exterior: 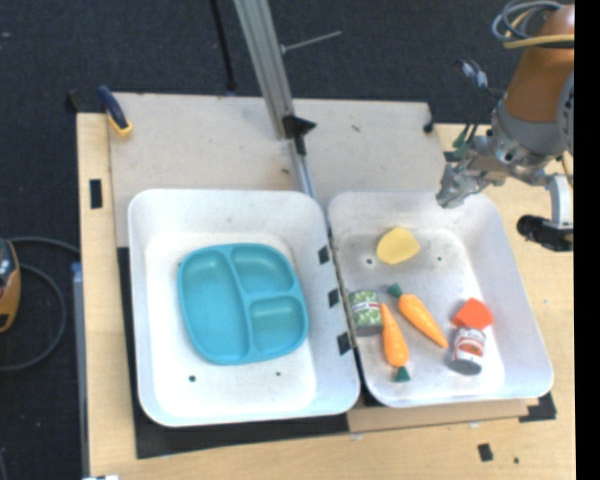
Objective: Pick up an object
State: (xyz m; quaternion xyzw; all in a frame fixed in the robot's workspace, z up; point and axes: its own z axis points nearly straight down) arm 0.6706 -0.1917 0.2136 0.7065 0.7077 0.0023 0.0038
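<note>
In the right bin (510, 258) lie a yellow lemon-like piece (398, 246), two orange carrots (393, 338) (421, 319), a small green-labelled can (366, 311) and a bottle with an orange cap (470, 336). My gripper (454, 190) hangs over the bin's far right corner, above and to the right of the yellow piece, and nothing shows between its fingers. The arm with its orange band (538, 78) comes in from the upper right.
The left bin (150, 218) holds a turquoise divided plate (242, 302). A slanted metal rail (272, 78) stands behind the bins, reaching down to the gap between them. A blue-and-yellow clamp (114, 110) sits at the bench's far left corner.
</note>
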